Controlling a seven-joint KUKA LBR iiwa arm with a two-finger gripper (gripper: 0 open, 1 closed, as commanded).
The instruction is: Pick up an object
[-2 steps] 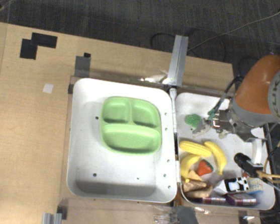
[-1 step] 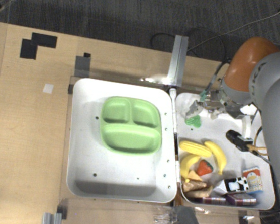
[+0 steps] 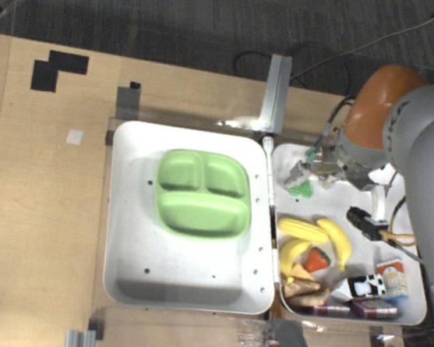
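As the gripper [image 3: 305, 174] hangs over the small green object [image 3: 301, 189], jaws apparently spread, it may slip sideways against the right bin [image 3: 412, 311] wall.

I see a small green object [image 3: 301, 189] lying at the upper left of the right bin [image 3: 417, 311], well apart from the bananas [image 3: 315, 240] and the clutter along the bin's lower edge.

The right bin [image 3: 414, 311] is crowded along its near side: bananas [image 3: 315, 240], a dark marker [image 3: 357, 309] and small packets lie packed together. Its far middle floor is open. The left bin [image 3: 117, 219] holds a green tray [image 3: 201, 192], with room around it.
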